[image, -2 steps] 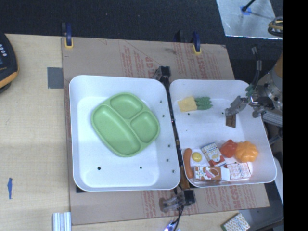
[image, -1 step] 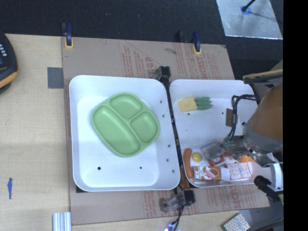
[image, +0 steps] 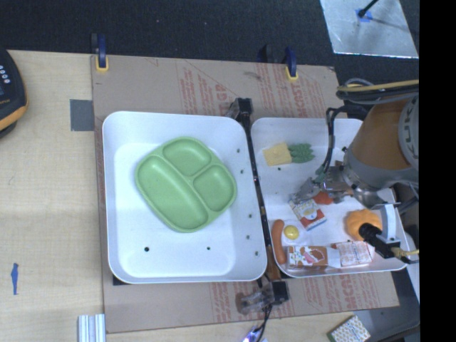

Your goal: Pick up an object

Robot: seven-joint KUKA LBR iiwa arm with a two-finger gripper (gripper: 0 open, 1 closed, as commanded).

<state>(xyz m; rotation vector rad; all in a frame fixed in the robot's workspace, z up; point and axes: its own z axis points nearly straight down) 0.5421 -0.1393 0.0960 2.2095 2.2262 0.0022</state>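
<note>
My gripper is low over the middle of the right bin, with the grey and orange arm reaching in from the right. Just below its tip lies a small red and white packet, and a small red piece shows beside the tip. Nothing can be seen held in the gripper. Around it lie a yellow block with a green piece, an orange sausage, a yellow disc, two small cartons and an orange object.
The left bin holds a green divided plate. Both bins rest on a cardboard sheet clamped at the back. A black and yellow device sits at the far left edge of the bench.
</note>
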